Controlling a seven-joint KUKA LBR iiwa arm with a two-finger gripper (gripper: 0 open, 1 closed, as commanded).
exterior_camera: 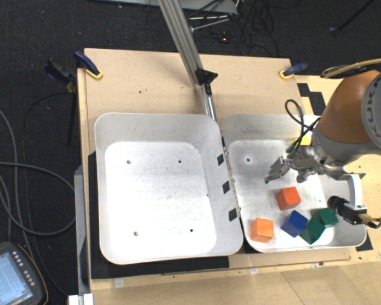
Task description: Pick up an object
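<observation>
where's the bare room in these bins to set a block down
The left bin has a bare floor. In the right bin, the far-left floor is free; its near end is crowded with blocks, red, orange, blue, green, below the gripper.

Partial grey lettering is showing on the arm's orange band (359, 110) at the right edge, cut off by the frame and too incomplete to read. Nothing else is bearing legible text.
</observation>
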